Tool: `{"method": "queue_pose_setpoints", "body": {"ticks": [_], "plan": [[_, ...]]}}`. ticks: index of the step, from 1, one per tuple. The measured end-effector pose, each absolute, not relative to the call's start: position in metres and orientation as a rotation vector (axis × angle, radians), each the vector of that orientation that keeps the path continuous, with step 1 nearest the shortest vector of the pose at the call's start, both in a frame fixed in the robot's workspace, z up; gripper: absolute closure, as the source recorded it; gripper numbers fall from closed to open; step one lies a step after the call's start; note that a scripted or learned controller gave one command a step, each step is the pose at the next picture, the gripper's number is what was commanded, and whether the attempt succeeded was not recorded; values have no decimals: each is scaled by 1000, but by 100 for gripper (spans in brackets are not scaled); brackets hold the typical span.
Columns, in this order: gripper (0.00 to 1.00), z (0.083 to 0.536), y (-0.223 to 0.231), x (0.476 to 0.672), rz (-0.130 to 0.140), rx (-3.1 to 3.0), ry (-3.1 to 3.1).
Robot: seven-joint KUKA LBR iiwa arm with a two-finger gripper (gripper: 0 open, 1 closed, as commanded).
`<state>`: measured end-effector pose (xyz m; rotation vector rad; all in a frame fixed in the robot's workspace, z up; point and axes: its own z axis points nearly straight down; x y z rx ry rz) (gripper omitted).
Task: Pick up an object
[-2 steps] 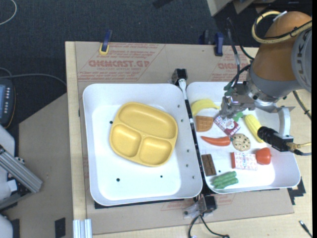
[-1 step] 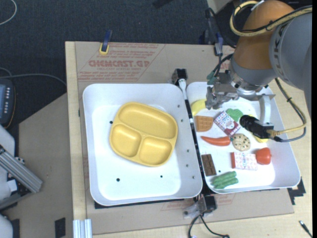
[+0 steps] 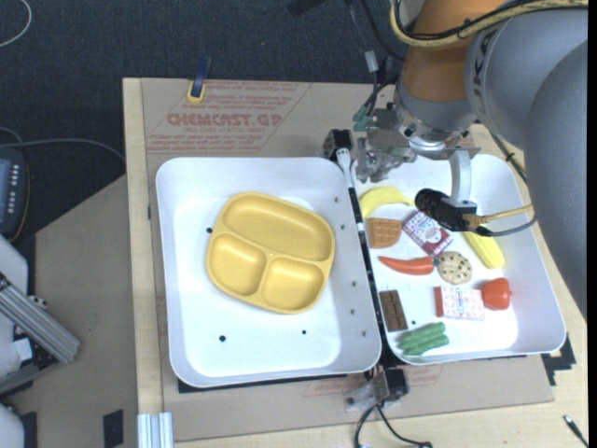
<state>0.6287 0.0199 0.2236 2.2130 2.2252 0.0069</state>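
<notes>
**Gripper positioned over the right bin's far-left corner**

The gripper (image 3: pixel 381 161) is being held above the banana (image 3: pixel 384 197), beside the bin divider; whether it is spread or pressed together cannot be told. Nearer the camera than the banana, 1 waffle (image 3: pixel 383 231), 1 chilli (image 3: pixel 407 265) and 1 cookie (image 3: pixel 454 267) are lying.

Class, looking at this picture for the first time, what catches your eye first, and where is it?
The yellow three-compartment plastic tray sits alone in the left white bin. The right white bin holds small toy foods, among them a red tomato and a yellow banana. The big grey arm with orange band looms above.
</notes>
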Motion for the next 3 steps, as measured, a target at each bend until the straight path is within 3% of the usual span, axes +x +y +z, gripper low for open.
{"method": "queue_pose_setpoints", "body": {"ticks": [1,2,3], "plan": [[100,227,20,639,4,2217,2221],[100,230,9,625,-3,2224,2221],[100,221,20,636,1,2219,2221]]}}
